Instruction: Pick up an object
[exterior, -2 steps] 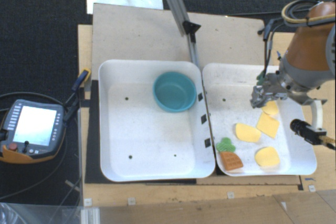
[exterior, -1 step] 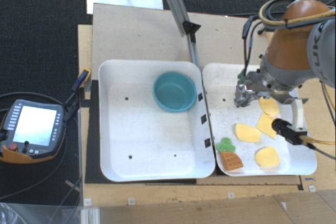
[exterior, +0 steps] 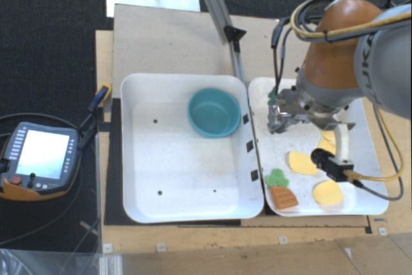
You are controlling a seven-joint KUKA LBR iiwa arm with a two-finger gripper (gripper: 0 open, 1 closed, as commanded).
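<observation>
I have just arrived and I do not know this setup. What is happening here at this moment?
A grey robot arm with an orange band reaches in from the right and hangs over the right bin. Its gripper is near the bin's upper left part, and nothing can be seen between its fingers. Below it lie two yellow pieces, a toy carrot and another yellow piece. The left bin holds a teal bowl. A control tablet lies at the left.
</observation>
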